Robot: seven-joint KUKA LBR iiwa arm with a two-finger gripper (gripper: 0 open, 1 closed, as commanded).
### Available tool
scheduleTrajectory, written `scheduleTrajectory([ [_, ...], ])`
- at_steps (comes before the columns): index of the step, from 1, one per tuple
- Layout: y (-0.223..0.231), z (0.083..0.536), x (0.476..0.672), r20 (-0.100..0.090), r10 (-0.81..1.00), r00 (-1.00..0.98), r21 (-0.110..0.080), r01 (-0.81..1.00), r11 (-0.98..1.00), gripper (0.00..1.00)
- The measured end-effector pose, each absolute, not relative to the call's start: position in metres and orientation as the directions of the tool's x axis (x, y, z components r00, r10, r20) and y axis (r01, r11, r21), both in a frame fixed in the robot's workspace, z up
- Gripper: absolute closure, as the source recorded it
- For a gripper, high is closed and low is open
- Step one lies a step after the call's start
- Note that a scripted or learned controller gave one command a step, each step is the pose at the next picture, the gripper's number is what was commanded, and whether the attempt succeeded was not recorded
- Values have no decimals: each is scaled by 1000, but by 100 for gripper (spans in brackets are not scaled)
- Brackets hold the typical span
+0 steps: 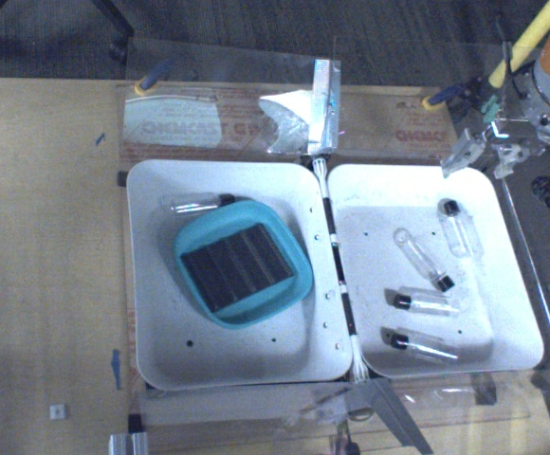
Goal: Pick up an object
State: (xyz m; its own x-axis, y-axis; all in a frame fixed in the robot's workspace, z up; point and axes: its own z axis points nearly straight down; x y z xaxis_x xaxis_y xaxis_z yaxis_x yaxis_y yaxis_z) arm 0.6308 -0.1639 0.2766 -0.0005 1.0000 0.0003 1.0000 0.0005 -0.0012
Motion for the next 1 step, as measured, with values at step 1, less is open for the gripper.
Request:
scheduleTrajectory([
  [1,-152,99,552,0,992,127,-1,992,-127,0],
])
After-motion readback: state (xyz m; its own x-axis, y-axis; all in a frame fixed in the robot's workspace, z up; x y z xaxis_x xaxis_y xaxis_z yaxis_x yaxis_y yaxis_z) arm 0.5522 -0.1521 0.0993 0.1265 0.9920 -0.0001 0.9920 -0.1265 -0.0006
